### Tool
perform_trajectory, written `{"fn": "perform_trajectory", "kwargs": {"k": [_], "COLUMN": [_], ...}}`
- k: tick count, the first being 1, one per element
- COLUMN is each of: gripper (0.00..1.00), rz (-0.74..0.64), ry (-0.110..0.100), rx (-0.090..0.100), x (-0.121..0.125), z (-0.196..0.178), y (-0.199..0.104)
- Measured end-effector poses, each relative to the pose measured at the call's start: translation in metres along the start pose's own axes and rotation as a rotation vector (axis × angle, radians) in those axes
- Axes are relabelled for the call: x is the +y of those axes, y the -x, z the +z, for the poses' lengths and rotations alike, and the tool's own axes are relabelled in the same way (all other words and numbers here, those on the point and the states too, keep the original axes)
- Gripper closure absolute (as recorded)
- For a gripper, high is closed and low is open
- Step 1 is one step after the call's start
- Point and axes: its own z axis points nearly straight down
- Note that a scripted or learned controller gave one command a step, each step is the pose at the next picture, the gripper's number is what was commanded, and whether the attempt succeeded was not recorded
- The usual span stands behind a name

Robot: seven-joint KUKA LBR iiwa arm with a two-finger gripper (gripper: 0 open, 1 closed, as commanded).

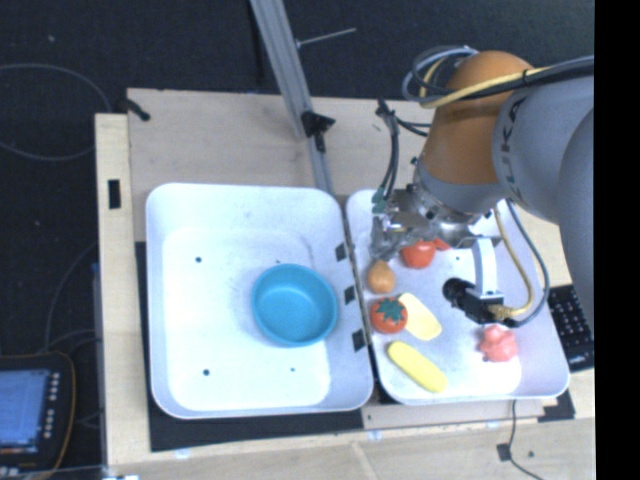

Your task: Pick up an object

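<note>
While the gripper [384, 242] hangs over the right bin [540, 373], close to that bin's left wall, a tan potato [380, 277] lies on the bin floor just below it in the view. Whether the gripper is apart or together I cannot tell. A tomato [417, 255] sits just right of the gripper, partly under the wrist. Further below the gripper, past the potato, lie a second tomato [389, 315] with a green top, a pale slice [423, 321] touching it, and a banana [417, 367]. A pink toy [497, 343] lies well to the gripper's lower right. Left of the gripper, a blue bowl [293, 305] stands in the left bin [180, 228]. Both bins rest on a pale wooden bench [200, 128] above dark floor. A grey post [275, 38] slants up behind the gripper, a keyboard [570, 323] lies far to its right, and a screen [25, 408] far to its lower left.
</note>
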Motion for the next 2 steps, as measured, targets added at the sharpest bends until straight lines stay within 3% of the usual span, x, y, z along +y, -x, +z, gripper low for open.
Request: {"fn": "perform_trajectory", "kwargs": {"k": [2], "gripper": [1.00], "rz": [0.001], "ry": [0.002], "rx": [-0.002], "x": [0.011], "z": [-0.006], "y": [-0.087]}}
